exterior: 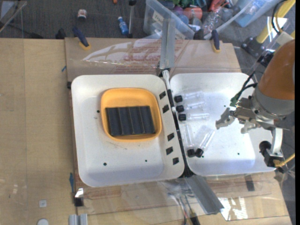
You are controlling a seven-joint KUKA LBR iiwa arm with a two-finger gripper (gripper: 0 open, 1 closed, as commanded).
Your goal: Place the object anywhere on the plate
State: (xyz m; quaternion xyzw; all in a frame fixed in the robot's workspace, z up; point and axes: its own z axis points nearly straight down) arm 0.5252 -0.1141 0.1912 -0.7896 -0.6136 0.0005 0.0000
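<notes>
A wooden surface [33, 125] is carrying two shallow white bins side by side, seen from above at a slant. The left bin [89, 163] is holding an orange plate [108, 100] with rounded corners, and a dark ribbed rectangular block [130, 121] is lying flat on the middle of that plate. The right bin [220, 161] is holding several clear plastic tubes with black caps. Three tubes [192, 108] are lying in a row near the divider between the bins, toward the far side, with their black caps pointing left. One more tube [201, 143] is lying at a slant nearer the camera, its black cap at the near left end. The grey arm with an orange band [280, 86] is reaching in from the right over the right bin. Its end effector [234, 120] is hanging above the bin floor, to the right of the tubes and apart from them, with its two pale fingers [224, 119] spread apart and nothing between them. Beyond the bins, at the far edge, a clear box of colourful toys [197, 3] is sitting on the grey floor.
</notes>
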